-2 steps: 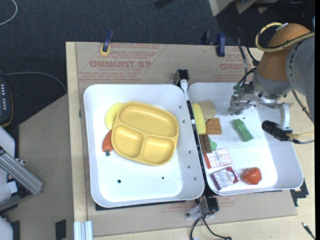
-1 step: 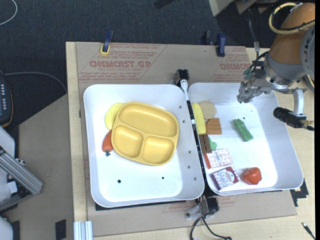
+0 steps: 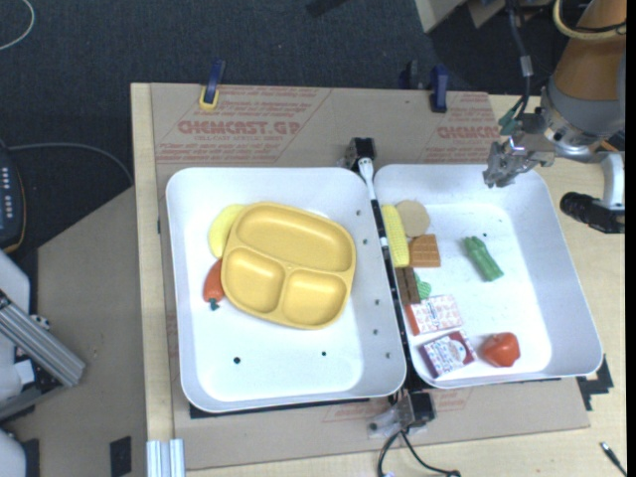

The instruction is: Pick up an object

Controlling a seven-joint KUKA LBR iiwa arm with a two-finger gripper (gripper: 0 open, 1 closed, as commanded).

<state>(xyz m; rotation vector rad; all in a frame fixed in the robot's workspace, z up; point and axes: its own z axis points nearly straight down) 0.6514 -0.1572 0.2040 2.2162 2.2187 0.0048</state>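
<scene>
While my gripper [image 3: 500, 170] hangs over the far right corner of the right bin [image 3: 556, 217], I cannot tell how far it is open, and I see nothing in it. Nearest it, toward the camera and well apart, a green block [image 3: 483, 258] lies flat on the bin floor, its long axis slanting from far-left to near-right.
</scene>
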